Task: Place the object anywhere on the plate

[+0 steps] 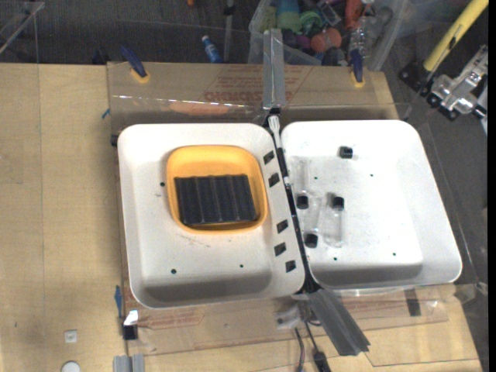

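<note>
Two white bins side by side. Dark ribbed block (215, 200) lying flat on orange plate (180, 165) inside left bin (139, 208), well apart from gripper (459, 93), leftward and nearer the camera. Gripper beyond far corner of right bin (403, 208); open or closed, cannot tell.

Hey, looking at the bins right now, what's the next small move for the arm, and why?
Probably none toward the plate: the dark ridged object already lies flat on the orange plate in the left bin. The arm sits at the right edge, so I'd keep it clear there.
</note>
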Robot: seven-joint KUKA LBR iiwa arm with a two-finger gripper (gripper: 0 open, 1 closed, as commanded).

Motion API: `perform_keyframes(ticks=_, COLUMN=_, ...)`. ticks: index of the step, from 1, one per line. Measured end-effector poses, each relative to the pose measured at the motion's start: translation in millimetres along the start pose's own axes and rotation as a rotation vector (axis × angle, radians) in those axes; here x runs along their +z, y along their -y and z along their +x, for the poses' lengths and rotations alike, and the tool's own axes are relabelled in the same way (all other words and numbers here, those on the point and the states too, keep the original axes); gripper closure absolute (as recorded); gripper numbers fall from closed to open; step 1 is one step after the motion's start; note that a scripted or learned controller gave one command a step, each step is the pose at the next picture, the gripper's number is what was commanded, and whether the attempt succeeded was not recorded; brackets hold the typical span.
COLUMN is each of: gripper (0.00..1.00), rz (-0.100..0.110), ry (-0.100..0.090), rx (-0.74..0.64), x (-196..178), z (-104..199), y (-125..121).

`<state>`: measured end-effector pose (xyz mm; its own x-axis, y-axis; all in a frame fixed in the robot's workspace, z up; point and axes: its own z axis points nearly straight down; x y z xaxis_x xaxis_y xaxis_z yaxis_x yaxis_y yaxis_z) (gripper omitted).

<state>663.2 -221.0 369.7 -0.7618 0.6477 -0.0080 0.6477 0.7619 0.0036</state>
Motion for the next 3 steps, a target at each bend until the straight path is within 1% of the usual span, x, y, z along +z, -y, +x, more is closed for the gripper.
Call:
perform_keyframes(ticks=1, gripper=1.00, rz=-0.001, ry=0.000, rx=-0.123, x=-57.9, z=0.7, y=-1.1)
perform_keyframes(ticks=2, gripper=1.00, rz=-0.001, ry=0.001, rx=-0.204, x=-67.2, z=2.0, y=-0.4)
perform_keyframes(ticks=3, gripper=1.00, rz=0.000, ry=0.001, rx=-0.285, x=-67.2, z=2.1, y=-1.3)
